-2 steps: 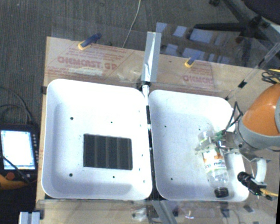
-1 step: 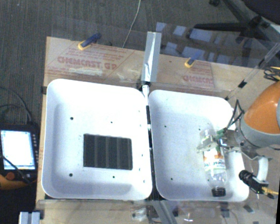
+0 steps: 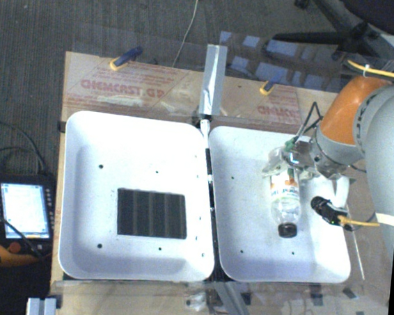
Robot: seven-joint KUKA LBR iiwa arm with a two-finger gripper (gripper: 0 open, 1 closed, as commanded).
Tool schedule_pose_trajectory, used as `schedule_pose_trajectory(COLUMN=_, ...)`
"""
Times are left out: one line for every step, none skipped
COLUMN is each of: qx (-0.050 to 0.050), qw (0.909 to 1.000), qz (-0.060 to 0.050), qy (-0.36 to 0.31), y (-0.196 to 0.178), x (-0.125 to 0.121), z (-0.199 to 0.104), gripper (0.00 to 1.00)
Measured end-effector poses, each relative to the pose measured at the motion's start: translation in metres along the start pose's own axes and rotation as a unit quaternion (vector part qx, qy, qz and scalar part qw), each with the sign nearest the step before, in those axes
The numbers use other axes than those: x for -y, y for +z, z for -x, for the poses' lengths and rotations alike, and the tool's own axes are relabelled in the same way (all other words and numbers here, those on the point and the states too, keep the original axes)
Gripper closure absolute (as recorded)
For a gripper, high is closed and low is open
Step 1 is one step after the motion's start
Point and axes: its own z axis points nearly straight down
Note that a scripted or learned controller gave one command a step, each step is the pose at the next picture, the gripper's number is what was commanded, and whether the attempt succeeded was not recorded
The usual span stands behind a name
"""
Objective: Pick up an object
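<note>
**Ana:** Looking at the right bin [image 3: 326, 261], the clear plastic bottle [image 3: 287, 198] lies on its side, dark cap toward the near edge, with the tool [image 3: 296, 155] right at its upper end. Whether the tool is apart, together or clamped on the bottle, I cannot tell; the wrist hides that spot.

**Ben:** So what could go wrong?

**Ana:** A round, smooth bottle caught near one end may roll or swing out if lifted, since most of its length hangs past the contact point. It could also skid toward the bin wall.

**Ben:** Anything readable?

**Ana:** The bottle's label shows orange and white, but the words are too small. On the tabletop [image 3: 84, 99], a clear sheet [image 3: 141, 88] carries reddish print, possibly "CHEMCAST". The left bin [image 3: 86, 142] holds a dark ribbed panel [image 3: 152, 213], unmarked.
</note>
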Motion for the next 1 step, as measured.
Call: schedule_pose_trajectory(qx=-0.001, qw=0.9992, qz=-0.006, qy=0.039, y=-0.1033, x=-0.0011, z=-0.0859, gripper=1.00)
